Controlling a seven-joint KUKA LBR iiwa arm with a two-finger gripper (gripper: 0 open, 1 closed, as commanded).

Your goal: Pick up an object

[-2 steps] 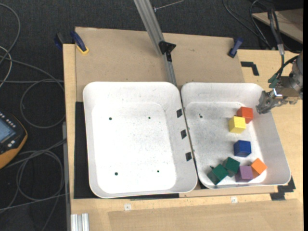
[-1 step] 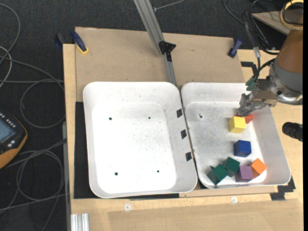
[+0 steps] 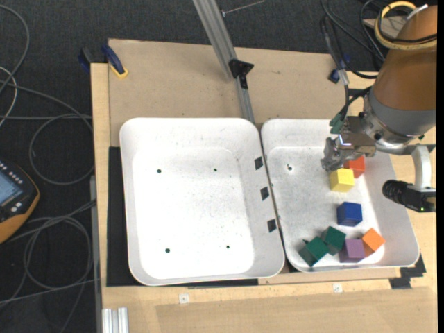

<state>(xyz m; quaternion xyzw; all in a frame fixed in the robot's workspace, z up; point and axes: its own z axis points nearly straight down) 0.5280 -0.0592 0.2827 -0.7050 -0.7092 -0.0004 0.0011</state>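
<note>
My gripper [image 3: 338,159] hangs over the upper middle of the right bin [image 3: 298,200], just above a yellow cube [image 3: 342,179]. A red block [image 3: 356,163] lies right beside the gripper, partly hidden behind it. Nothing shows between the gripper's fingers. Lower in the same bin lie a blue cube [image 3: 349,213], an orange block [image 3: 372,239], a purple block [image 3: 354,249] and two dark green blocks [image 3: 324,244] clustered near the front edge.
The left bin [image 3: 139,207] sits beside the right one, divided by a rim with black clips [image 3: 263,193]. A metal pole [image 3: 222,40] slants over the bench at the back. Cables and a black fitting [image 3: 409,194] lie at the right.
</note>
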